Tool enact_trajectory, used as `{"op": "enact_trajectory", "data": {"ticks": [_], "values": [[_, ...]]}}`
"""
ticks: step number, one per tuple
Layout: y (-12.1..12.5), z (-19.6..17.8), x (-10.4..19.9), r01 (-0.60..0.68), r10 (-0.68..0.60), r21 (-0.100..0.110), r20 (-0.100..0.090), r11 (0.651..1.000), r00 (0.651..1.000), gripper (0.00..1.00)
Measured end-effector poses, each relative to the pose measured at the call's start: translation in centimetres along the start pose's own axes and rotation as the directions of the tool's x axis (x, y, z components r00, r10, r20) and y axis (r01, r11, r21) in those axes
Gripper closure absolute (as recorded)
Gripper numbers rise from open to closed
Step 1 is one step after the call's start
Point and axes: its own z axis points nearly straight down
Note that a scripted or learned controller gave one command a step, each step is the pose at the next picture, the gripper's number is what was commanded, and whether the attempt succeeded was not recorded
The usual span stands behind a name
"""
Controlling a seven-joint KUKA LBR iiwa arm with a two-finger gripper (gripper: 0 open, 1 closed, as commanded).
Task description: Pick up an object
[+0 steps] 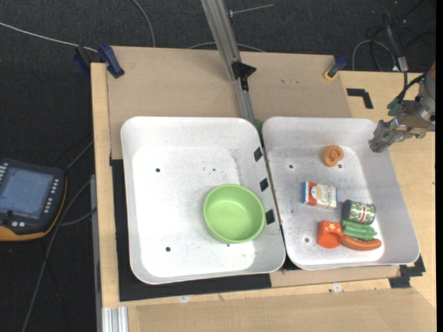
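Observation:
The right bin [387,185] holds an orange ring [333,155] near its far side, a small white and red carton [318,194] in the middle, and a green can [358,211] to the carton's right. Near the front lie an orange cup [329,234] and a red and green vegetable piece [360,238]. A green bowl [234,213] sits in the left bin [149,185] at its front right. My gripper [383,136] hangs at the right bin's far right edge, to the right of the ring, with nothing visibly held.
A slanted metal pole [225,40] rises from the bench behind the bins. Blue and orange clamps [111,61] sit at the bench's back corners. A handheld pendant [28,199] lies on the floor to the left. Cables cross the dark carpet.

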Motion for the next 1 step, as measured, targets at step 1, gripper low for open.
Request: {"op": "enact_trajectory", "data": {"ticks": [1], "values": [[-0.38,0.43,4.24,0.003,-0.003,0.004,-0.002,1.000,1.000,1.00]]}}
